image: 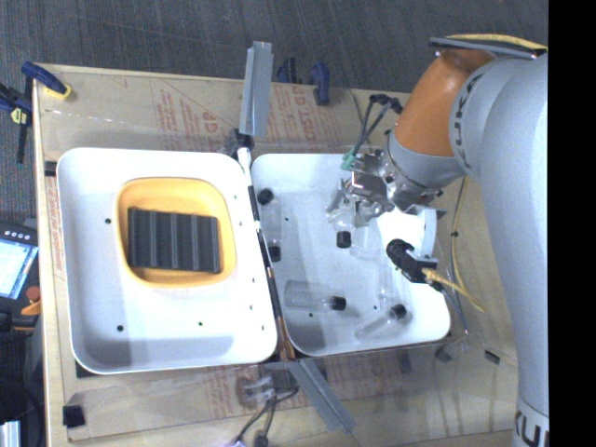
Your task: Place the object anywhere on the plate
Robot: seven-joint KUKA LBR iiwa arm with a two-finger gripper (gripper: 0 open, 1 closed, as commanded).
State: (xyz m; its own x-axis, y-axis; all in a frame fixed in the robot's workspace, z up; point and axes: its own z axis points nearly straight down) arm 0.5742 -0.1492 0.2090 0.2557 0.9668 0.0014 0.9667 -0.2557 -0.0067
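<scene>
Two shallow bins stood on your counter at inspection. Your plate, yellow-rimmed, sat in the left bin, with a dark ribbed block covering most of its middle. Your pincer hung low in the right bin, well apart from the plate and across both bin walls from it. I could not tell whether it was wide, narrow or holding anything; glare and clear plastic hid that.

Object: I judged it to be one of the small pieces in the right bin, but could not say which. A small black-capped piece lay just beside the pincer, on its side away from the plate's far edge.

Risks noted for you:
1. A grasp could close on nothing, since the pieces were clear, small and alike.
2. A low carry toward the plate could strike the two bin walls between.
3. The ribbed block left only the plate's rim bare. A piece released there could roll off into the bin or lodge in a groove.

Other items, all on the pincer's side of the plate:
- a clear tumbler on its side;
- a black cap next to the tumbler;
- a clear capped piece farthest from the plate;
- a black piece by the wall nearest the plate.
</scene>
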